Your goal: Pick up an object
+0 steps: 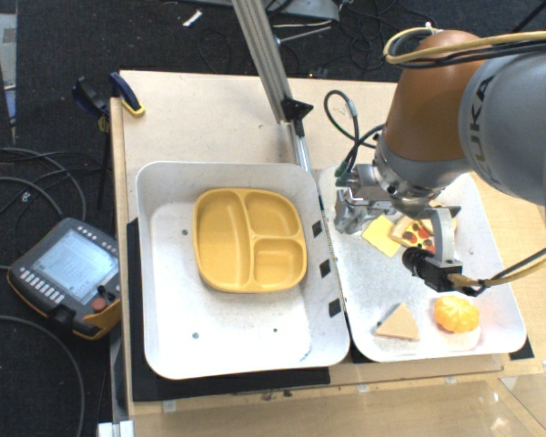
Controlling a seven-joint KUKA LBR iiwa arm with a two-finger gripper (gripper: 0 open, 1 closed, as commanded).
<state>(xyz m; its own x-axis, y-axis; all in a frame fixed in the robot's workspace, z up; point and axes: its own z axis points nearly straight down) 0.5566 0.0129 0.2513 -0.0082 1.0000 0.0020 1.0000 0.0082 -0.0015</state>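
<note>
Yellow tray left; orange, wedge right.

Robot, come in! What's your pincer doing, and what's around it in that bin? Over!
Pincer low in right bin, over yellow slice. Grip unclear. Orange and wedge loose nearby. Yellow tray in left bin.

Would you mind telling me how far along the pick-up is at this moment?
Done: the arm has reached over the right bin. In hand: the gripper sits low by the yellow cheese slice; no grasp is visible. Left: gripping and lifting. The orange and tan wedge lie untouched, and the yellow tray sits in the left bin.
</note>
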